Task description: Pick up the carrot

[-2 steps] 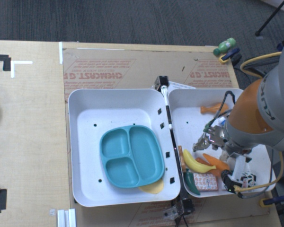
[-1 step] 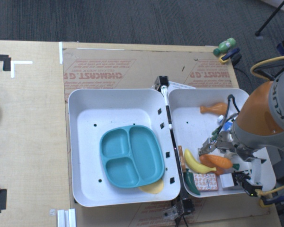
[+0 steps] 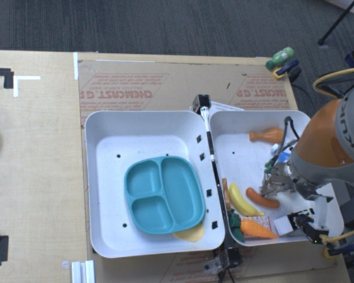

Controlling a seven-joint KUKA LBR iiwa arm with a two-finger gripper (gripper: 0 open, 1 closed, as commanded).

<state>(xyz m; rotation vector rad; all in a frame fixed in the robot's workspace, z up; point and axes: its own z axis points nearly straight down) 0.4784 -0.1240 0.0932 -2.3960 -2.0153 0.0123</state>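
The carrot (image 3: pixel 258 229) is orange with a green leafy end on its left. It lies flat along the front wall of the right bin (image 3: pixel 236 128). My gripper (image 3: pixel 273 184) hangs over the middle of that bin, a little behind and to the right of the carrot and apart from it. Its tip sits just above the right end of a red-brown sausage (image 3: pixel 263 198). Nothing shows as held.
A yellow banana (image 3: pixel 242 200) lies beside the sausage, just behind the carrot. An orange drumstick-shaped toy (image 3: pixel 266 136) rests at the back of the right bin. The left bin (image 3: pixel 106 134) holds a teal divided plate (image 3: pixel 164 194) with a yellow piece (image 3: pixel 190 235) under its front edge.
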